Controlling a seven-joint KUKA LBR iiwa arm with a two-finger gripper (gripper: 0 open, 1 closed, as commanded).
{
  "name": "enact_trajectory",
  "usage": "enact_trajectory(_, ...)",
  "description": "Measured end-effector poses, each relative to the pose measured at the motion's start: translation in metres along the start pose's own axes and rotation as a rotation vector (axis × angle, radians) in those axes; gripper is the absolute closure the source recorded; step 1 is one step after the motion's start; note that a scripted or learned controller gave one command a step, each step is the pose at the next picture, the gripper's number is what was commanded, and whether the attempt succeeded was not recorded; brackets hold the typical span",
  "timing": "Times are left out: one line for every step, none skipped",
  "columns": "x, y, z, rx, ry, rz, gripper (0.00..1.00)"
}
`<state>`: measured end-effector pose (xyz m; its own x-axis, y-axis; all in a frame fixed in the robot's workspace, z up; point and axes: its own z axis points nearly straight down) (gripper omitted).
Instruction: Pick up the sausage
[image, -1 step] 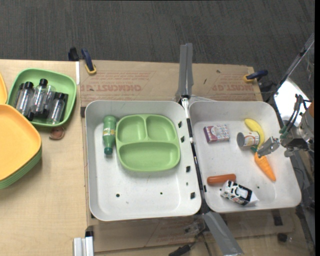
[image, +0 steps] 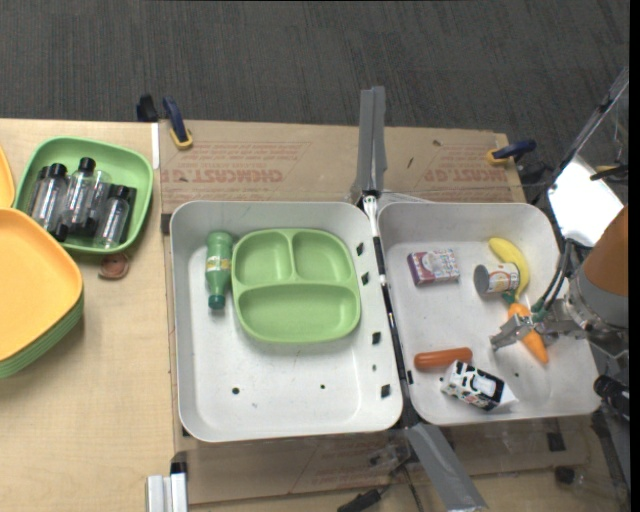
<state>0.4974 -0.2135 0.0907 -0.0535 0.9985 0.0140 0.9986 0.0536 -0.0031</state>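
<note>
White right bin (image: 430, 395), gripper (image: 522, 332) open over carrot (image: 530, 338)

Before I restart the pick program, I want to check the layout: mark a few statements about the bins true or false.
1. The sausage lies in the right bin. True.
2. The green divided plate is in the right bin. False: it sits in the left bin.
3. The gripper holds the sausage. False: it is at the carrot, apart from the sausage.
4. A green bottle lies left of the divided plate. True.
5. The banana lies in the left bin. False: right bin.
</note>
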Motion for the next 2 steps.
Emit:
enact_trajectory(-0.003, -0.001, -0.008, 0.001, -0.006, 0.006, 1.00)
enact_trajectory(0.038, -0.019, -0.001, 0.000, -0.013, -0.017, 1.00)
